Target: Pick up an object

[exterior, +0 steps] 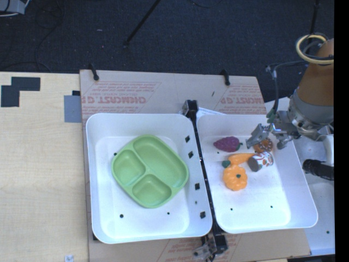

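In the right bin (283,212), a purple grape-like toy (227,143), an orange carrot (240,159) and an orange pumpkin (235,178) lie close together. A small grey-and-white can (260,161) lies tipped just right of the carrot. My gripper (268,139) hangs over the bin's far right part, open, its grey fingers (255,137) spread apart. A small orange-brown item (265,145) sits below the gap between them, just above the can. I cannot tell whether the fingers touch it.
A green three-compartment plate (150,171) lies in the left bin (103,212). A black divider (197,168) runs between the bins. The arm's orange-banded body (316,81) stands over the right bin's far right corner.
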You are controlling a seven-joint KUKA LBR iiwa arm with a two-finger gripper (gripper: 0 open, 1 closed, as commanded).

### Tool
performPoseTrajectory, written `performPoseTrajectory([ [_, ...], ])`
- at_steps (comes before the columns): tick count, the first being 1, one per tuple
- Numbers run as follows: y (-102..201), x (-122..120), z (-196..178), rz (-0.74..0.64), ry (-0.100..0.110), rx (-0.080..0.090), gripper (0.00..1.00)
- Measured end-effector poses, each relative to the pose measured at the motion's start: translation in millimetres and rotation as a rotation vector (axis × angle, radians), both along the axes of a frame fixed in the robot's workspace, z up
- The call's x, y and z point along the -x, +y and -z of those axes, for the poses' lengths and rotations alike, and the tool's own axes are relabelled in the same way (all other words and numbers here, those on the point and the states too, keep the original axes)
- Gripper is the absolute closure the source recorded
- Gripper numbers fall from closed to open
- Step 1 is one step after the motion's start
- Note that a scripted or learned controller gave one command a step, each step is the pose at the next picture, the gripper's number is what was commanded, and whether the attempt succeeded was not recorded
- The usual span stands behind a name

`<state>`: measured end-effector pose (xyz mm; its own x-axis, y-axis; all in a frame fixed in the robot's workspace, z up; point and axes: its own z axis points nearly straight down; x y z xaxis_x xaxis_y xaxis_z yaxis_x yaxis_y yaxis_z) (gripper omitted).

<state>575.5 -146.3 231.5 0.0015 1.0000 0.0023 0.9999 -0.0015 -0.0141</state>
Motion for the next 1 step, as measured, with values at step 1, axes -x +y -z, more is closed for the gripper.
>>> performPoseTrajectory([
  [1, -0.1, -2.3, -6.6, -0.002, -0.011, 0.002, 0.0],
])
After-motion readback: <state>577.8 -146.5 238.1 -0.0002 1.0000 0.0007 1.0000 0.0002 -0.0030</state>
